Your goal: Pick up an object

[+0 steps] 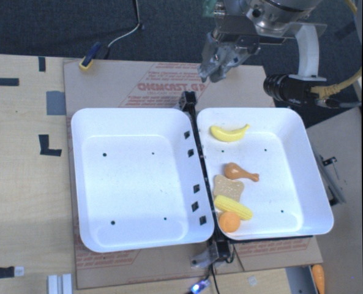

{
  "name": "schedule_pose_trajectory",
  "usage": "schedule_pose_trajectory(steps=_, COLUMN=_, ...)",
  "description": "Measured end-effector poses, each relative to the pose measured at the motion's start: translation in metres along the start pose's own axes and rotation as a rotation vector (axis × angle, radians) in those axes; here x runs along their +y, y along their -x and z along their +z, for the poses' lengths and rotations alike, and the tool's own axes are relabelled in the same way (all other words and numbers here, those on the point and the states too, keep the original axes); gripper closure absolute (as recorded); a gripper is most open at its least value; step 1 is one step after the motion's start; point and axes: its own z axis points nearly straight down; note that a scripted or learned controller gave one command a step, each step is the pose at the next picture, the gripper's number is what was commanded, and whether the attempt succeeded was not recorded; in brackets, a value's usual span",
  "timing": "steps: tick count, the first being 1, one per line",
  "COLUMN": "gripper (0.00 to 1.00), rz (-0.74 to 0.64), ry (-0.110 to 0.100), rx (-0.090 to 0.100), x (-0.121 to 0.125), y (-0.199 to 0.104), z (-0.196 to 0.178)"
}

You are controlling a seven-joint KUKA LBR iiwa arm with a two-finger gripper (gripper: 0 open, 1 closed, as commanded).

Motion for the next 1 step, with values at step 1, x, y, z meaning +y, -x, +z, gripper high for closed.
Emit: schedule_pose_trajectory(steps=1, gripper=1.00, rz=0.000, ry=-0.007, rx=-0.002, x=0.0179, y=-0.0784, z=0.0145)
